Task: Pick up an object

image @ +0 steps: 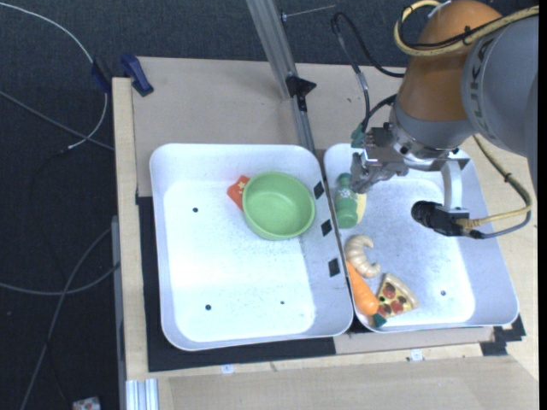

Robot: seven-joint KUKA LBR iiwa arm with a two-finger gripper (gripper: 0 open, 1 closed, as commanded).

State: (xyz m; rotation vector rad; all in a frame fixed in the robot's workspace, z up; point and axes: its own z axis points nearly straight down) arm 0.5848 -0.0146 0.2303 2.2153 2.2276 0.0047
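Bench: wooden bench carrying two white bins — left bin, right bin.
Gripper: you have the gripper low at the right bin's top-left corner; grip state cannot be told.
Object: green bottle just beneath it, against the dividing wall.
Progress: nothing lifted — pick outstanding, by my judgement.
Hidden: wrist covers the fingertips; contact with the bottle unclear.

Green bowl: upright, round, in the left bin's upper right, with a small orange-red piece touching its left rim. Green bottle: at the right bin's left wall, directly under the claw. Below it, a tan croissant, then an orange carrot along the wall, and a pizza slice just beside the carrot.
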